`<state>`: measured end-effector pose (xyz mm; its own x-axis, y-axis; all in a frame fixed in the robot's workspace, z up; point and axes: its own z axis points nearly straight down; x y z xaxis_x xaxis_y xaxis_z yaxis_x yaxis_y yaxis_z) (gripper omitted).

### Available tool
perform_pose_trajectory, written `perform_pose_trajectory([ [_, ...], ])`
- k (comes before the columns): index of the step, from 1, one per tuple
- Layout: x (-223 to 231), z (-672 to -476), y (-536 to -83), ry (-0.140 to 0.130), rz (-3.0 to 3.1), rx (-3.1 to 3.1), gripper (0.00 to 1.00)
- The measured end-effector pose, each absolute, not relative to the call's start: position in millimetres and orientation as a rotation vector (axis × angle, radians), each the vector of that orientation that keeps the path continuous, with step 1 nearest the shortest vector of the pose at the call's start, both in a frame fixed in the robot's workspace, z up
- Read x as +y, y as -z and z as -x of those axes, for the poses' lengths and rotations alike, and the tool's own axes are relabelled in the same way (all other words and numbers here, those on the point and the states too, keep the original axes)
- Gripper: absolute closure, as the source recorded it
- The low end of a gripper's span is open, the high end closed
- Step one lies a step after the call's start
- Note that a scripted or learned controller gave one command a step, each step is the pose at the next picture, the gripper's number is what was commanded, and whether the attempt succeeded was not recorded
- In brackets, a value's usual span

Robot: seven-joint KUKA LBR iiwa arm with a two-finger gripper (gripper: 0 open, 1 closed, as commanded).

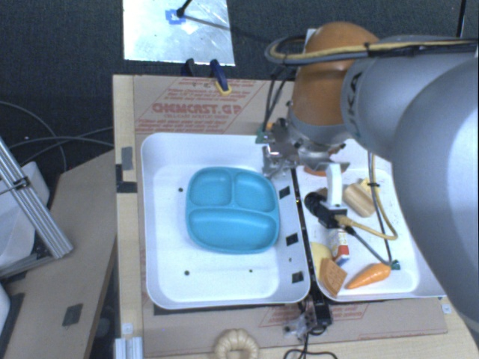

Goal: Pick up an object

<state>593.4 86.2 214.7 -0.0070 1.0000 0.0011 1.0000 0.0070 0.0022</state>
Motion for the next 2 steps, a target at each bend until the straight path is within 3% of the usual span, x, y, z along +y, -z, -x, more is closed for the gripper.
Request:
perform_pose_trajectory([
  [1, 96.1, -597.1, -223.2, -0.004, -2.214, 2.228, 1.0],
  [2, 94.2, -588.6, -227.8, -0.001, -2.218, 2.224, 1.0],
])
